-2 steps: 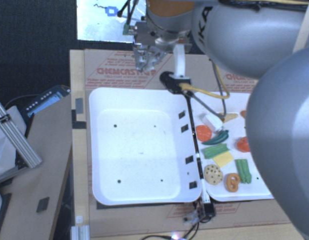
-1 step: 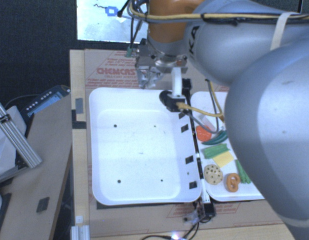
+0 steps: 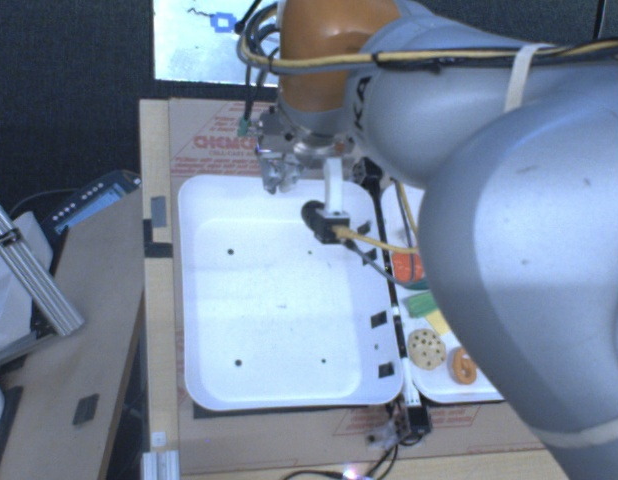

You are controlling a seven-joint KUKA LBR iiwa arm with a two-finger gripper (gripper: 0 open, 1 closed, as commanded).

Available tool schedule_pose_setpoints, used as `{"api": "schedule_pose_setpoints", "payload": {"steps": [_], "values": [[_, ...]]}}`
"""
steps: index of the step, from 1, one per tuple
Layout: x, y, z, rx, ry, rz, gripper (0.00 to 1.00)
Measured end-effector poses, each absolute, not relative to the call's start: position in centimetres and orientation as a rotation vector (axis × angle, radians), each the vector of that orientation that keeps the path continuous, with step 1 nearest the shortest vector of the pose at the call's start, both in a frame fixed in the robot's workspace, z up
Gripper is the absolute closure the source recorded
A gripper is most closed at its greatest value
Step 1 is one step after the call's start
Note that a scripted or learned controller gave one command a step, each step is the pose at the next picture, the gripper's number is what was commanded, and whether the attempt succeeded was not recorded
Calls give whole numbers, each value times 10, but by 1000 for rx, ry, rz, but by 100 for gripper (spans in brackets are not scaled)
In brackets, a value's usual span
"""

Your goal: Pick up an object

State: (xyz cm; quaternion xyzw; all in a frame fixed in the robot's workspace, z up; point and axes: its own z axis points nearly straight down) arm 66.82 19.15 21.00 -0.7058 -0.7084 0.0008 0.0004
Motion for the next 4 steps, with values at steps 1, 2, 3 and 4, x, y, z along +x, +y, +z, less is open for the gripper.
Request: {"api": "schedule_pose_setpoints", "payload": {"steps": [1, 2, 3, 4], "values": [[669, 207, 205, -2216, -2228, -3, 100], [669, 226, 229, -2215, -2230, -6, 100], [669, 228, 216, -2216, -2228, -1, 100], [667, 193, 135, -2222, -2218, 9, 100]]}}
